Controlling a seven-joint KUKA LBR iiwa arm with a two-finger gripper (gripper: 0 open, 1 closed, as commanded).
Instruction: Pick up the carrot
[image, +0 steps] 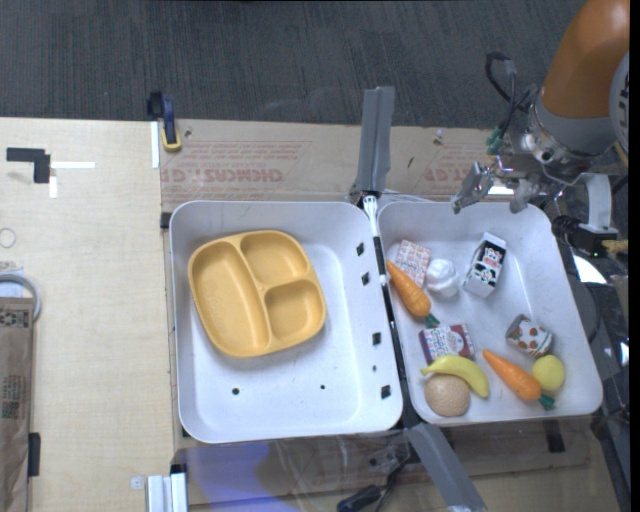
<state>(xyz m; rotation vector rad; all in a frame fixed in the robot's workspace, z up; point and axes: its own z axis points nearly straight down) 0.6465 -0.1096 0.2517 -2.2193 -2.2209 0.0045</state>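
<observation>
Orange toy carrot (408, 288) lies at the right bin's (570, 270) left wall; likely light, rigid, slippery, best gripped mid-body. Gripper (497, 190) hovers above the far rim, fingers spread, holding nothing.

Two bins side by side, operator.
Your left bin (200, 400) held a divided plate (258, 291); your right bin (560, 250) held two carrots (409, 289) (513, 375), well apart.

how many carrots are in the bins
2, both in the right bin: one carrot lies near the left wall beside the divider, the other carrot lies near the front right corner, next to the lemon.
</observation>
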